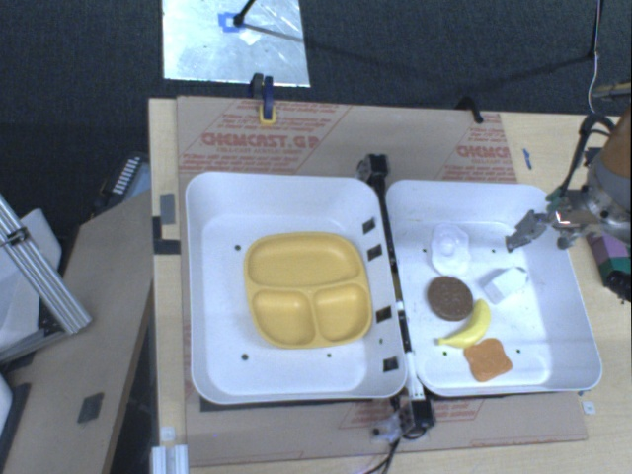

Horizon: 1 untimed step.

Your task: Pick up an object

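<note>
Your gripper [525, 229] hangs over the right bin's [573, 314] far right corner; you cannot tell how its fingers stand. The banana [470, 326], brown cookie [449, 297] and toast [488, 360] crowd together near the front edge, so descending there risks nudging neighbours or gripping two.

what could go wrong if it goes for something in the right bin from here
The brown cookie, banana and toast-shaped piece lie bunched together, so the gripper may nudge a neighbour or catch two at once. The white cup and white block barely stand out against the white right bin, so a grasp aimed at them could miss. All pieces lie low and flat, leaving the gripper little to close on.
</note>
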{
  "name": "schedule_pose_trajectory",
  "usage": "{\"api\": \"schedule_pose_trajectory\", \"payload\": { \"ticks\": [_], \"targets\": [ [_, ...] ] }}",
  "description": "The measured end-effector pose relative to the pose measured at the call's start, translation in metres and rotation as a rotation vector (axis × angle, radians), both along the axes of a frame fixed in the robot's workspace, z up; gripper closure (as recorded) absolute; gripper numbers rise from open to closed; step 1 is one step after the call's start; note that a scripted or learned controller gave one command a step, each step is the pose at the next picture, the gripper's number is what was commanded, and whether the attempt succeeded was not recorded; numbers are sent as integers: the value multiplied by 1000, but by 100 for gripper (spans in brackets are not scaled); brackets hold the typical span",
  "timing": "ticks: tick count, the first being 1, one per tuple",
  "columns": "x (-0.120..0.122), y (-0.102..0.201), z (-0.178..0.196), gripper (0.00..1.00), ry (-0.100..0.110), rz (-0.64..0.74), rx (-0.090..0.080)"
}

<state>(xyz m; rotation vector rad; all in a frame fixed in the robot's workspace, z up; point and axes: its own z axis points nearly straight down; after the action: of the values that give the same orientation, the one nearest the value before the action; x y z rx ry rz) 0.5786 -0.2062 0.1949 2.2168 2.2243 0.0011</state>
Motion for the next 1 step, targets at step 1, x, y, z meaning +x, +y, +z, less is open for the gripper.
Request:
{"api": "schedule_pose_trajectory", "payload": {
  "ticks": [1],
  "targets": [
    [2, 2, -62, 0, 4, -1, 1]
  ]
}}
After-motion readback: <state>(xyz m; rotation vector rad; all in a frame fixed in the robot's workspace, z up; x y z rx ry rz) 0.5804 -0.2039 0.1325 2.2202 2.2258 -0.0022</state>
